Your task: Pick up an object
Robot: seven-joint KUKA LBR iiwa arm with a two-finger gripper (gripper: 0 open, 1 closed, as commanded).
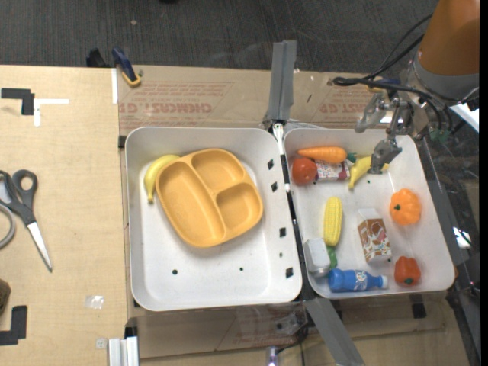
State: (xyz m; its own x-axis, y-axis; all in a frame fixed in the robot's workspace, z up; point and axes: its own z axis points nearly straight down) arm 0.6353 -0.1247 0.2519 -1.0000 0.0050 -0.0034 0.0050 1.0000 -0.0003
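Two white bins on cardboard — wooden bench, dark carpet.

Reference is the left bin on my worktop.
- Scissors: well left of it, flat on the wood, grey handles toward the far side, blades pointing to the near edge.
- Black tape marks: far-left of it, with a white strip just beside.
- Blue clamp: just beyond its far-left corner, yellow tip.
- Cardboard sheet: under and beyond it, printed lettering.
- Grey strip: runs away from its far-right corner.
- Dark carpet: beyond the cardboard.
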